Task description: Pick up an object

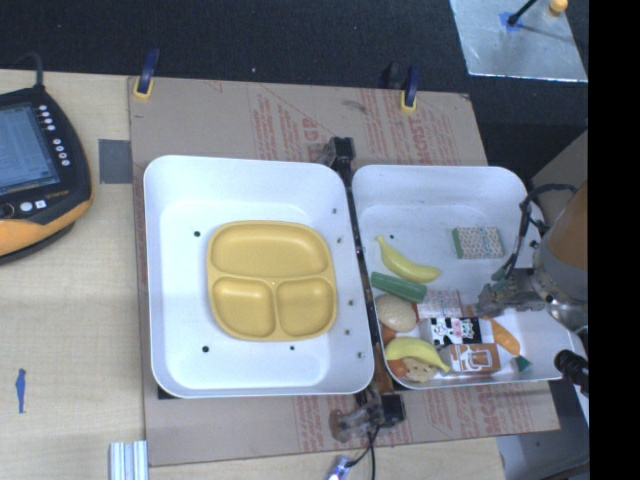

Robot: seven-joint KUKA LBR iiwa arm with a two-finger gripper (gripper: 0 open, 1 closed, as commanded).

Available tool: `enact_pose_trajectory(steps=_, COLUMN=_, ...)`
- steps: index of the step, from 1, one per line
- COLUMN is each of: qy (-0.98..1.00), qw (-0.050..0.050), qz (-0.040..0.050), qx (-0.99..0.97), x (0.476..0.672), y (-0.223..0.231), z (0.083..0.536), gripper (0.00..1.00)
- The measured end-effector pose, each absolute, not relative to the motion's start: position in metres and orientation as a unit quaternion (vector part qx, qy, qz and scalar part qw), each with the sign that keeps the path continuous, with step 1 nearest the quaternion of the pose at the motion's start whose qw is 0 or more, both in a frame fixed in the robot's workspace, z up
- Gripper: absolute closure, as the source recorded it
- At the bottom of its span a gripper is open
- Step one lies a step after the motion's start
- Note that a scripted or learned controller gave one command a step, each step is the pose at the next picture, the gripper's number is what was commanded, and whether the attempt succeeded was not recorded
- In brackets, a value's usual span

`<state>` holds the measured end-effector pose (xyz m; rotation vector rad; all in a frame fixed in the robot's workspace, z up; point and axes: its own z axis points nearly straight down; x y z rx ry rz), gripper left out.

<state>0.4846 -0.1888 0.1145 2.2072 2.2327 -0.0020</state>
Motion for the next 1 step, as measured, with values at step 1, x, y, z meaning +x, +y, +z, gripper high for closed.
enact_pose_trajectory(steps=1, qy=0.709, qw=-0.001, qz=-0.0006, qx=0.706, x=0.5213, y=-0.1493, z=0.1896, gripper=1.0)
